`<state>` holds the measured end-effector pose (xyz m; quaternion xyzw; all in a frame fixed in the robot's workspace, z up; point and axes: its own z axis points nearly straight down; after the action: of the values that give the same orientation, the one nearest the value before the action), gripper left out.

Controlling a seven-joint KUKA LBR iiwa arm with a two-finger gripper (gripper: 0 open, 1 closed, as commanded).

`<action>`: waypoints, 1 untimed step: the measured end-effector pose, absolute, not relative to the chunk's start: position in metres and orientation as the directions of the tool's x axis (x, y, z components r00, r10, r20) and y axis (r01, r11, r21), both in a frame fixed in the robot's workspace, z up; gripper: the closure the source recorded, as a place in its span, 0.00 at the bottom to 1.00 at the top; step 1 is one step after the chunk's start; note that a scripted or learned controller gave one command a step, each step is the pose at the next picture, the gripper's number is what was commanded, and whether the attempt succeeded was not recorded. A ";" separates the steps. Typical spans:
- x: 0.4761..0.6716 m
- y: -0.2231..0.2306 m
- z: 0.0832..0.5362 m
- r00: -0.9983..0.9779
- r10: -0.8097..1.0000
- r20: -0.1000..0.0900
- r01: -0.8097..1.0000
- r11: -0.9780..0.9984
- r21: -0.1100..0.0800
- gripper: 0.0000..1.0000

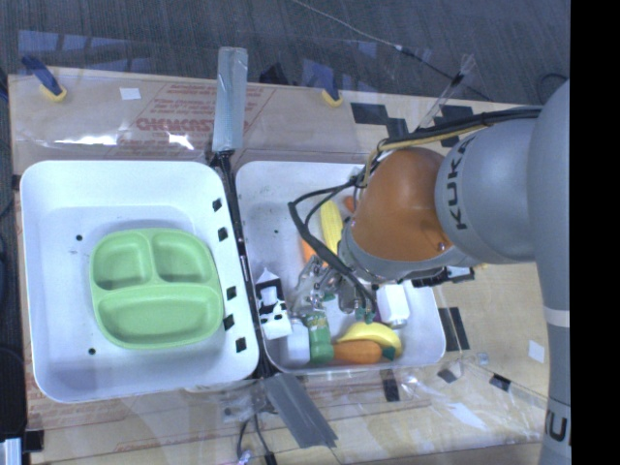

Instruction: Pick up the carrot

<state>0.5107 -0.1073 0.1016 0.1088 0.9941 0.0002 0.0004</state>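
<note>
The carrot [356, 353] lies against the near wall of the right bin [266, 192], toward that bin's near right corner, with a yellow banana [373, 334] resting just behind it and touching it, and a green block [319, 339] standing at its left end. It sits on the bin floor — not lifted, and nothing is closed around it. The claw [329, 294] hangs low over the middle of the same bin, near the carrot but short of it, its metal parts tangled with black cable; whether it is spread or closed cannot be told from this slanted view. A second yellow piece [332, 223] shows farther back in the bin, beside a sliver of orange [306, 251] at the arm's edge whose identity is unclear. The grey arm with its orange band [402, 206] covers much of the bin's far right side. The left bin [39, 260] carries a green divided plate [155, 287] on its floor, well apart from the work. By these signs the pick is at the approach stage — grasp and lift both remain to be done.
</note>
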 end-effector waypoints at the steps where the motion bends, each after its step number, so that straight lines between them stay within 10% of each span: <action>1: 0.645 -0.116 0.093 -0.999 -0.037 -0.004 -0.037 0.999 0.000 1.00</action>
<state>0.6448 -0.1156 0.0929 -0.0184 0.9998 -0.0001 0.0018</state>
